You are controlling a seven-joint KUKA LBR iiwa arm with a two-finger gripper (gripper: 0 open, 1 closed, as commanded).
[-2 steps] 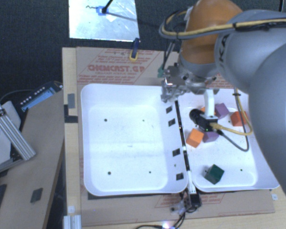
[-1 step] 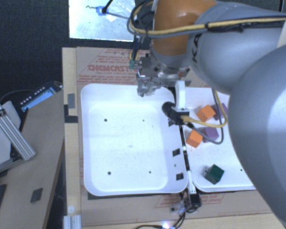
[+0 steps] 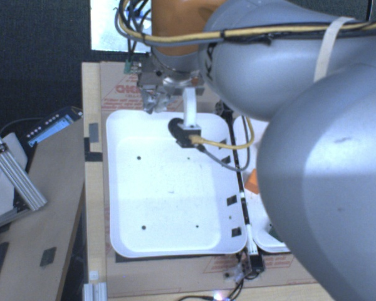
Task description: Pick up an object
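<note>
right bin (image 3: 271, 242): nearest, mostly hidden under the big grey arm; a sliver of its white rim shows beside the divider.
orange object (image 3: 251, 182): the one pickable thing i can make out, a small orange piece peeking out just past the divider, in the right bin, half covered by the arm. its shape is too hidden to judge.
left bin (image 3: 169, 193): white floor bare apart from a few dark specks that look like marks, not things to grasp.
cable (image 3: 220, 145): a yellowish lead runs from the black fitting over the left bin's far right part toward the divider; worth keeping clear of on any descent.
gripper (image 3: 153, 104): at the far edge of the left bin, hanging under the orange wrist band, above the rim. whether it is spread or closed i cannot tell, and nothing is seen held in it.
step in hand: my reading is that the approach is not yet lined up, as the tool is well apart from the orange object.
doing it well: cross to the right bin while high, centre over the piece, then go straight down and close only once it sits squarely in the grasp.
</note>
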